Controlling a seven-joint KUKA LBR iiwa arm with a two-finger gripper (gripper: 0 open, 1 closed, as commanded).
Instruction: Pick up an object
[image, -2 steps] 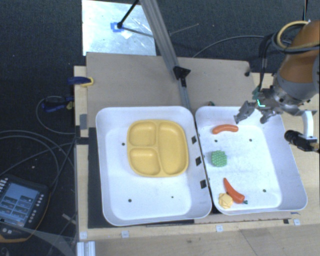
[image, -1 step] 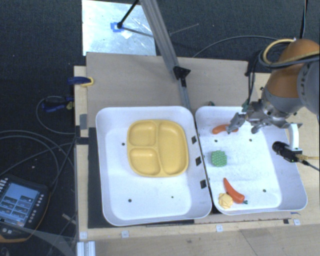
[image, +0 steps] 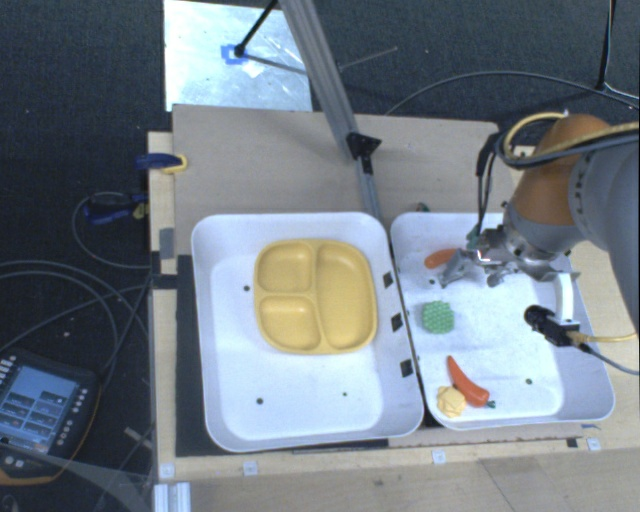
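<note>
Grey arm (image: 590, 200) reaching in from right, hand (image: 470, 265) lowered

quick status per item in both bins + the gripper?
yellow divided plate: flat in left bin, compartments bare.
orange piece: lying in right bin, beside the gripper, not visibly between its fingers.
green ball: resting mid-bin, untouched.
carrot: lying slantwise near front.
yellow toy: touching carrot's near end.
gripper: low over right bin, finger state unclear.
</note>
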